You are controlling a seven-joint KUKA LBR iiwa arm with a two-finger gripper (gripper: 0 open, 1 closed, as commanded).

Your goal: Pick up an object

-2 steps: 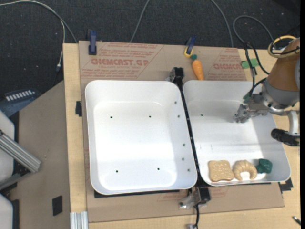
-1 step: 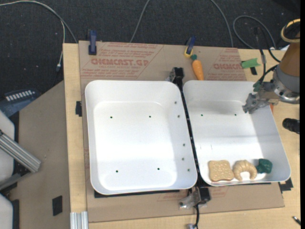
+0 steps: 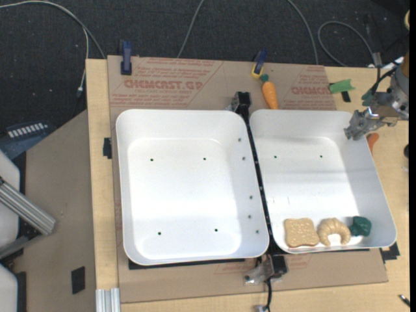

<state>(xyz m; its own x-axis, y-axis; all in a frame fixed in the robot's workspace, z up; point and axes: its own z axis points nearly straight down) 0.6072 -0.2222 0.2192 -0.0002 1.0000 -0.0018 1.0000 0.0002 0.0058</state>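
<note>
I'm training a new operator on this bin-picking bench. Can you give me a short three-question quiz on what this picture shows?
1. True or false: the carrot lies inside the left bin.
2. Which object in the right bin lies closest to the divide between the two bins?
A. the cracker
B. the croissant
C. the green object
3. Fill in: the gripper is above the right bin's far ____ corner.

Key
1. False: it lies on the board beyond the bins, near the gap between them.
2. A: the three lie in a row along the near wall, cracker leftmost.
3. Right.
</note>
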